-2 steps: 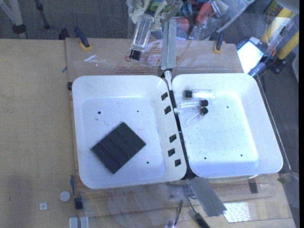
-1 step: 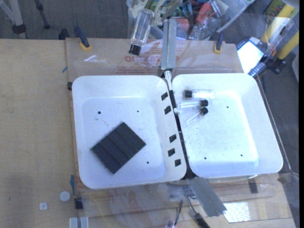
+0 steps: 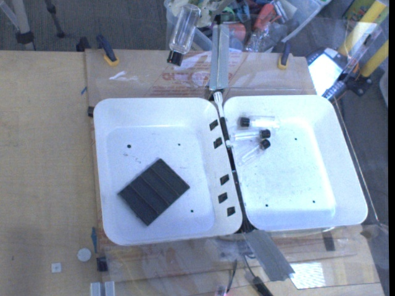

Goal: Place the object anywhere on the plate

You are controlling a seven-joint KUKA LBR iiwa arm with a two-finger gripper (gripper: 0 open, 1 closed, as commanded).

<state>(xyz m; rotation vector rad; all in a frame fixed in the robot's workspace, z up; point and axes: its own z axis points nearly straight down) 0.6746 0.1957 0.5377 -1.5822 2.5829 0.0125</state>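
Note:
A dark grey ribbed square plate (image 3: 153,190) lies flat in the left bin (image 3: 111,122), turned diagonally, toward the bin's front left. In the right bin (image 3: 321,184), near its back left corner, lie three small clear vials with black caps (image 3: 254,134), close together. One cap points left (image 3: 244,121); the two others (image 3: 265,132) point right. Nothing touches the vials or the plate.
Black clips (image 3: 223,179) line the seam between the bins. A metal bar (image 3: 219,57) stands behind the seam. A larger clear bottle (image 3: 183,26) and a heap of tools (image 3: 241,5) sit beyond the bins. Orange clamps (image 3: 110,57) grip the bench's back edge.

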